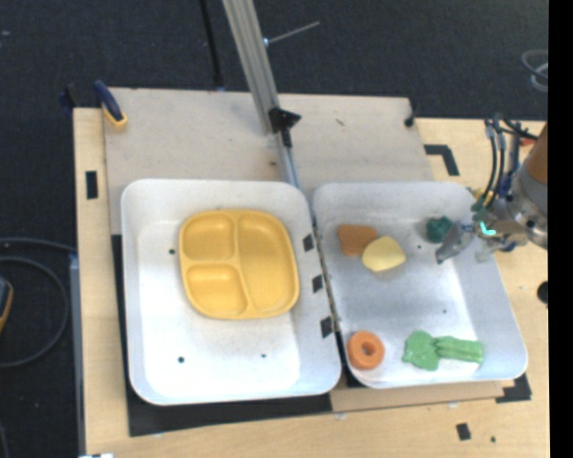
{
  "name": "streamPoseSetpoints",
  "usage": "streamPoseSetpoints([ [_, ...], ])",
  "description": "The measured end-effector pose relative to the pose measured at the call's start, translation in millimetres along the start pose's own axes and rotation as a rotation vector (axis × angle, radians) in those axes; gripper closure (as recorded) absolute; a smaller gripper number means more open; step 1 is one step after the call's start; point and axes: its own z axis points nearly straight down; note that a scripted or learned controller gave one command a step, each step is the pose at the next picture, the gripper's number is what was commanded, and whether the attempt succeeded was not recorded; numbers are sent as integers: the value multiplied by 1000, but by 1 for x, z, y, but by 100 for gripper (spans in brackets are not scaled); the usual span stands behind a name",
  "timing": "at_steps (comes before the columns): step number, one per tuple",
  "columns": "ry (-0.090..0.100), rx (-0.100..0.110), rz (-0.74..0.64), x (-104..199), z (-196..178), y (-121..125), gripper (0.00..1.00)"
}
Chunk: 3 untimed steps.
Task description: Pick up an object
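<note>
The right bin [411, 299] holds several small objects. A dark green piece [438, 227] lies near its upper right. A yellow rounded piece [383, 254] rests against an orange-brown block [355, 237] at the upper left. An orange ring [366, 349] and a light green toy [443, 349] lie along the front wall. My gripper [454, 244] reaches in from the right, low over the bin's right side, just below and right of the dark green piece. I see nothing held in it.
The left bin [153, 351] holds a yellow divided plate [239, 261]. A metal pole [253, 55] rises at a slant from behind the bins. Cables and the arm's wrist [516, 208] crowd the right bin's far right corner.
</note>
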Motion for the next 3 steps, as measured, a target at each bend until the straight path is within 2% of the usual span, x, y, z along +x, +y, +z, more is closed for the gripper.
streamPoseSetpoints([
  [1, -1, -3, 0, 0, -1, 1, 0],
  [2, -1, 1, 1, -9, 44, 0, 0],
  [3, 0, 0, 1, -15, 105, 0, 0],
])
